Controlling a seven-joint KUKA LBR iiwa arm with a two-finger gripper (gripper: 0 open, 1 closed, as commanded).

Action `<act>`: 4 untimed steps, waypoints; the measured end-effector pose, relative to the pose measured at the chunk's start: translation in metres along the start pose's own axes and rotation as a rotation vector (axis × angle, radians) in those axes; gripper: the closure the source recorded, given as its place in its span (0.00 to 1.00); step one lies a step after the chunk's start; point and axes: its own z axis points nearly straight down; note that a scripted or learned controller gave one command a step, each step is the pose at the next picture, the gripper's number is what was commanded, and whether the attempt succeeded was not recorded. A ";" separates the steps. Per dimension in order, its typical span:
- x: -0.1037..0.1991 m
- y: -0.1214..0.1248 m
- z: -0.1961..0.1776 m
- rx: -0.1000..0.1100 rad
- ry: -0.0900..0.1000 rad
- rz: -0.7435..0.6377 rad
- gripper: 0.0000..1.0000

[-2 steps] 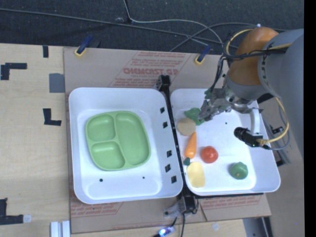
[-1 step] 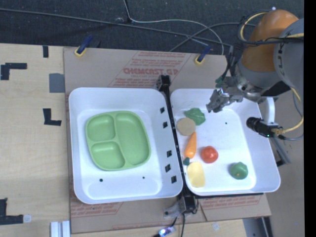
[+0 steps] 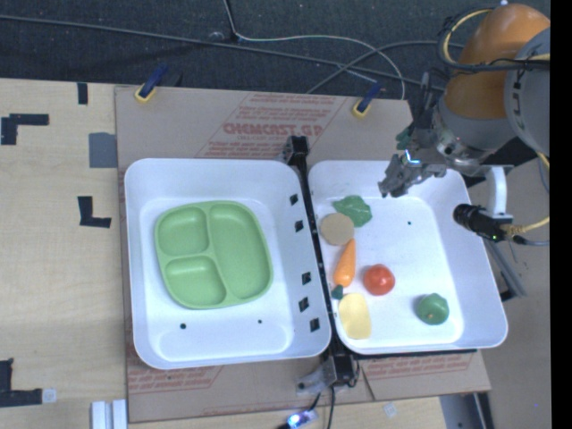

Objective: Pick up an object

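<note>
The right white bin [image 3: 474,280] holds several toy foods: a green leafy piece [image 3: 353,208], a tan round piece [image 3: 337,229], an orange carrot [image 3: 345,262], a red tomato [image 3: 379,280], a pale yellow piece [image 3: 355,315] and a green pepper [image 3: 433,308]. My gripper [image 3: 395,184] hangs over the bin's far edge, a little right of and above the leafy piece, with nothing visibly between its fingers. It touches none of the foods.
The left white bin [image 3: 143,186] carries a green divided plate [image 3: 214,253]. A black divider [image 3: 308,239] runs between the bins. Cables cross the dark floor behind the bench, and yellow clamps [image 3: 365,105] hold the cardboard.
</note>
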 end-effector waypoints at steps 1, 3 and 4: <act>0.045 -0.009 0.003 0.004 0.001 -0.003 1.00; 0.153 -0.018 0.026 0.004 0.001 -0.005 1.00; 0.205 -0.012 0.030 0.004 0.001 -0.006 1.00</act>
